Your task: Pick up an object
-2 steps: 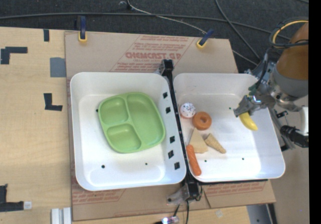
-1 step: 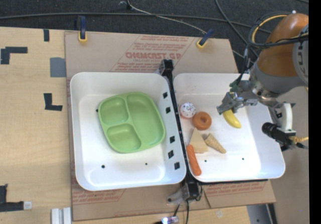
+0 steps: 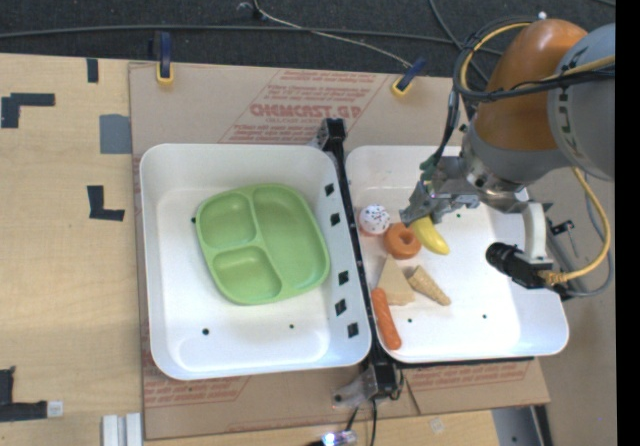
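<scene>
My gripper (image 3: 432, 211) hangs low in the right bin (image 3: 520, 334), its state hard to tell. The banana (image 3: 433, 237) lies just beneath and beside its tip, long axis slanting down-right, the orange ring (image 3: 403, 241) touching on its left.

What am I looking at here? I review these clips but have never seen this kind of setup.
One camera fixed above a bench looks down at a slant. The grey and orange machine at the right is a robot arm; its claw hangs over the right white bin. That bin holds toy food: a banana, an orange ring-shaped piece, a carrot, a tan wedge, a cone and a small white round item. The left white bin holds a green divided plate. I cannot tell whether the claw grips anything.
</scene>
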`<action>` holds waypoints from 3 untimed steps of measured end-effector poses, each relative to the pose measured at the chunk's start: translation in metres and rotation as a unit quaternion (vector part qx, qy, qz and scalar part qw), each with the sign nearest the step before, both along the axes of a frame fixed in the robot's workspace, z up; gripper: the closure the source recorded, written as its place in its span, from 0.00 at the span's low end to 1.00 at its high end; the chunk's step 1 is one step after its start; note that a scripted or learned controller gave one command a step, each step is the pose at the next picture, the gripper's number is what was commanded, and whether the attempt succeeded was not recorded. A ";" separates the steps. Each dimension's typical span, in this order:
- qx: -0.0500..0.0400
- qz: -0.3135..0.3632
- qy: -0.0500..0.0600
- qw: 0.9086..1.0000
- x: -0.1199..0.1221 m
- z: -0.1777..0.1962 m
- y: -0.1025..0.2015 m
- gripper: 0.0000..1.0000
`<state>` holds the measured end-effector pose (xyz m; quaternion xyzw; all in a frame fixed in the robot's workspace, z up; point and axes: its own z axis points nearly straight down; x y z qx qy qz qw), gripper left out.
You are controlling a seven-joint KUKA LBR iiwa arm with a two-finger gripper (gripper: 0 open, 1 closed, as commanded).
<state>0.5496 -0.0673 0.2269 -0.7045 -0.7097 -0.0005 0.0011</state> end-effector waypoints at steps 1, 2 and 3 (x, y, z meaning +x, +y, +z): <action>0.000 0.000 0.000 1.000 0.002 0.009 0.056 1.00; -0.001 -0.001 0.001 1.000 -0.001 0.002 0.100 1.00; -0.001 0.000 0.001 1.000 -0.002 0.010 0.151 1.00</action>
